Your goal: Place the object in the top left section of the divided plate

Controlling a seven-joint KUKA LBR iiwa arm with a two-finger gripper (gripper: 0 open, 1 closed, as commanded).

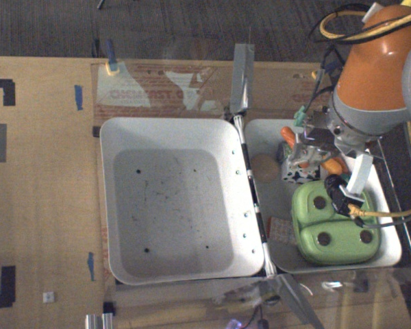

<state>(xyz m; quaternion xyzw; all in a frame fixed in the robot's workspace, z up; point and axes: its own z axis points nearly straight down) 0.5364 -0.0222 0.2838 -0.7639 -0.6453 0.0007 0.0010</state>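
arm (377, 60): cut off at right edge | divided plate (335, 228): top right section partly hidden

Arm (373, 67) reaching in from right, wrist angled down-left.

A green divided plate (335, 228) sits in a white bin (260, 139) beside orange carrots (288, 136) and a black-and-white spotted object (299, 173).

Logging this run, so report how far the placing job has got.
Done: nothing visibly placed; the green divided plate in the right bin shows bare sections. In hand: the gripper is low over the clutter behind the plate, by an orange piece and a black-and-white spotted item; whether it grips anything can't be told. Left: pick up an object and carry it to the plate's top left section.
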